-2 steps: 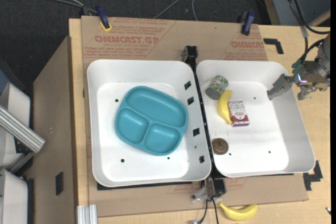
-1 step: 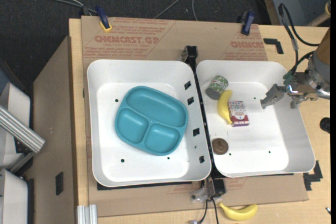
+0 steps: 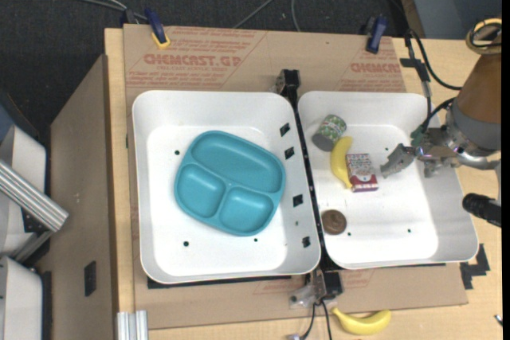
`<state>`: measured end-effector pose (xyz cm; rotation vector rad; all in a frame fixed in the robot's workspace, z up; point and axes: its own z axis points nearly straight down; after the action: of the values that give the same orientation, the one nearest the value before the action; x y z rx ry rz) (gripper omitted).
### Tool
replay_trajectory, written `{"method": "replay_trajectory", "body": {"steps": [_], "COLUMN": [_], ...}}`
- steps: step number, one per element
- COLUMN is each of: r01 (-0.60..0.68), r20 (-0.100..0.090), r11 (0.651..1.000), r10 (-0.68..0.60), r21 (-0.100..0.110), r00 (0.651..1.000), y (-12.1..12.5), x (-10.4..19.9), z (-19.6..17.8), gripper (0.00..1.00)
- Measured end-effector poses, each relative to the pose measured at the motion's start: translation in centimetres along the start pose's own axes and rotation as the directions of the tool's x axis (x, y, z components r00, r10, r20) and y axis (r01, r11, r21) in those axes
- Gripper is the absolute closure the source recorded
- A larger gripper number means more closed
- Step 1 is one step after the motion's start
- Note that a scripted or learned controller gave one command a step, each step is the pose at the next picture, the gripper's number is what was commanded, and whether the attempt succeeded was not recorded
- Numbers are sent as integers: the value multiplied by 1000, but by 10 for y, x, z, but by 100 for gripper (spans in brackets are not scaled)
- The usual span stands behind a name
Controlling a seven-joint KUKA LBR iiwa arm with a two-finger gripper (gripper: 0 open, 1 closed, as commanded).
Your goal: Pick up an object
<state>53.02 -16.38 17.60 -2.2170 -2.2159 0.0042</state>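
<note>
- The arm comes in from the right, and its gripper hangs over the right-hand bin, low and near that bin's right side.
- One grey finger points left toward the small pile of objects. I cannot tell from here how wide the tool stands, but nothing sits between its fingers.
- So, as I judge it, nothing is picked up yet: every object lies on the bin floor.
- The banana lies near the middle of the right bin, curved and roughly upright in the view. The small red and white box lies touching or just beside it, on the side nearer the gripper.
- A grey and green can-like thing rests at the banana's top end, and a brown round piece lies apart, toward the bin's lower left corner.
- The box is the nearest candidate, just beside the finger's tip, with a bare gap between.
- What is left looks like nearly everything: closing the gap, settling over one object, gripping and lifting it clear.
- The left bin holds a blue divided plate, well apart from the arm.
- A second banana lies outside the bins at the bench's front edge.
</note>
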Motion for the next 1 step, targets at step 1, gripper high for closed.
{"method": "replay_trajectory", "body": {"steps": [1], "r01": [1], "r20": [0], "r11": [1000], "r10": [-1], "r21": [0], "r00": [1000], "y": [3], "x": [2], "z": [43], "gripper": [0]}}
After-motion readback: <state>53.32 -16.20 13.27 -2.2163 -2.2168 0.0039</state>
